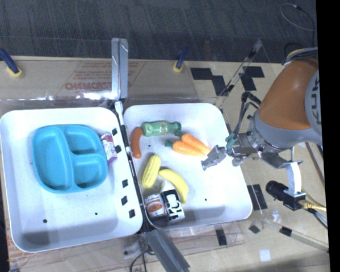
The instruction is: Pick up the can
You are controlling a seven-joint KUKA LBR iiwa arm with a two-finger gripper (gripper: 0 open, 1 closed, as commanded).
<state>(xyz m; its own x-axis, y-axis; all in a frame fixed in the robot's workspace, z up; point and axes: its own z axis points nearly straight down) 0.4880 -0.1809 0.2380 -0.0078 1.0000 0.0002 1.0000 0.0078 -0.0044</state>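
The can (pixel 155 205) is small, with an orange and white label, and lies at the front left of the right bin (pixel 219 201), next to a black and white carton (pixel 173 204). My gripper (pixel 213 157) hangs over the right part of that bin, just right of the carrots (pixel 187 145). It is well to the right of the can and a little farther back. Nothing shows between its fingers.
The right bin also holds a sausage (pixel 136 142), a green bottle (pixel 160 128), a corn cob (pixel 151 170) and a banana (pixel 177 183). A blue divided tray (pixel 69 156) and a small purple packet (pixel 109 147) lie in the left bin (pixel 27 225).
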